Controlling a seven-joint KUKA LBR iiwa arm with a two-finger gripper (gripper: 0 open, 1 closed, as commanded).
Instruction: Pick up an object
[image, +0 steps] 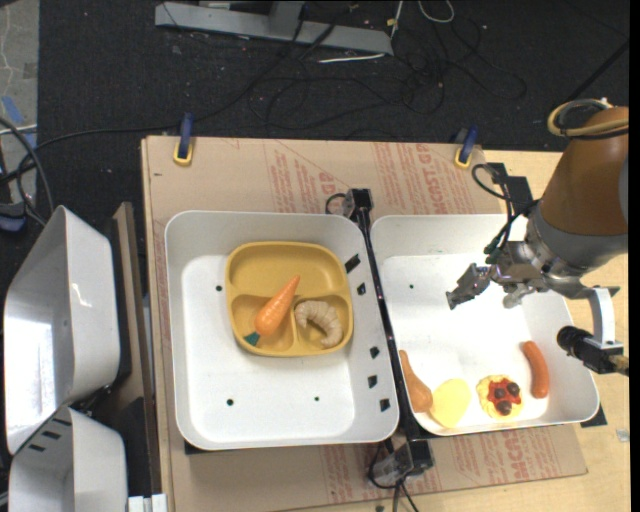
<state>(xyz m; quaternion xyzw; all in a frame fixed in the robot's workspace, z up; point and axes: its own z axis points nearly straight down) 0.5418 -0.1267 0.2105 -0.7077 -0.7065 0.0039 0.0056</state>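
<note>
My gripper (466, 290) hangs over the middle of the right bin (430, 240), its dark fingers pointing left and down, with nothing seen between them. Below it along the bin's front lie a chicken drumstick (414, 382), a pale yellow round piece (451, 401), a small pizza-like toy with red and dark toppings (500, 395) and a red sausage (538, 368). In the left bin (190, 330) a yellow divided plate (250, 265) holds an orange carrot (277, 305) and a tan shrimp (320, 321).
The arm's orange band (590, 170) and grey wrist (560, 255) enter over the right bin's right side. A black divider with clips (372, 300) runs between the bins. Yellow clamps (183, 150) (465, 152) hold the cardboard base. White containers (55, 320) stand off the left.
</note>
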